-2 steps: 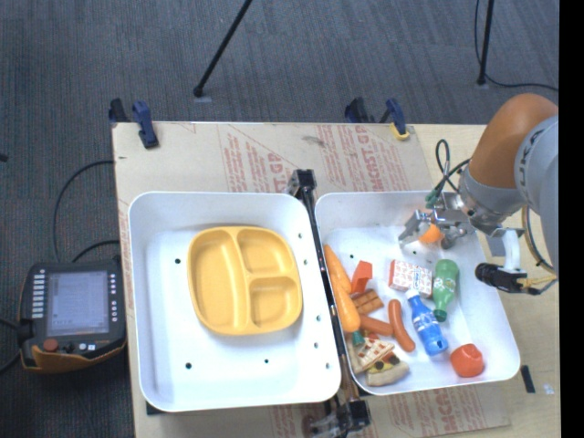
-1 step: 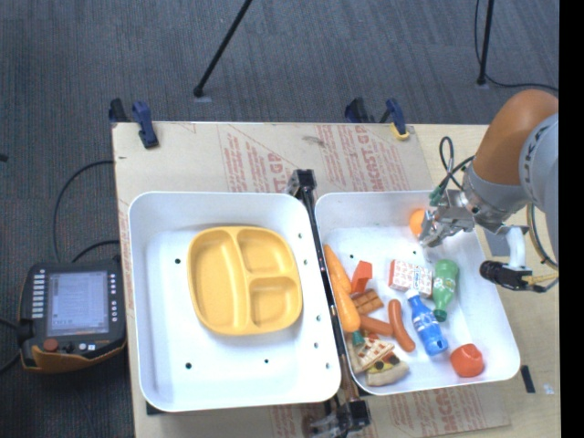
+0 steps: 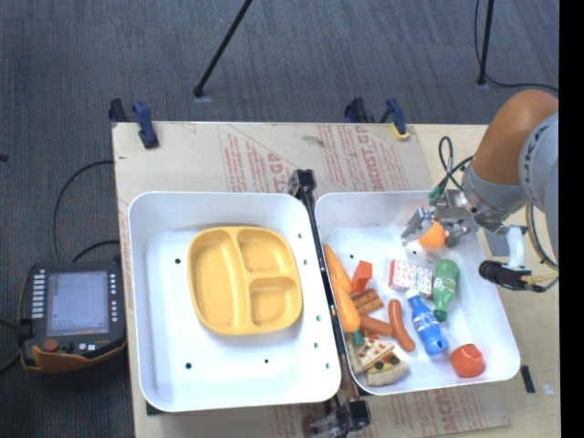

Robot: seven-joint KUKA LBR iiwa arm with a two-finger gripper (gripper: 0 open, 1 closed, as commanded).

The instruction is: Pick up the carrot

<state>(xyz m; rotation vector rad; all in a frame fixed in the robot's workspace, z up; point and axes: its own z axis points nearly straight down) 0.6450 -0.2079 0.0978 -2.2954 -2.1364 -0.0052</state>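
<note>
A dark grey carpet surrounds the wooden counter, which carries two shallow white bins side by side and has blue clamps along its far edge. A handheld control pendant lies on the floor to the left of the counter.

Nearest the camera, at the front of the right bin, lie a pizza slice and a small red cup. Just behind them are a sausage, a blue bottle and a green bottle, the two bottles lying close together. A small white carton sits beside the green bottle, and a red block lies further left.

The carrot lies along the left wall of the right bin, slanting from the upper left down toward the front, its thick end near the pizza slice. It rests on the bin floor, well apart from the gripper.

The left bin holds a yellow divided plate lying flat near its middle.

Toward the back of the right bin, the gripper hangs low with an orange round object at its tip. Whether the fingers are spread or pinching that object cannot be told from here. The grey arm with its orange band reaches in from the right.

Beyond the counter, tripod legs stand on the carpet.
</note>
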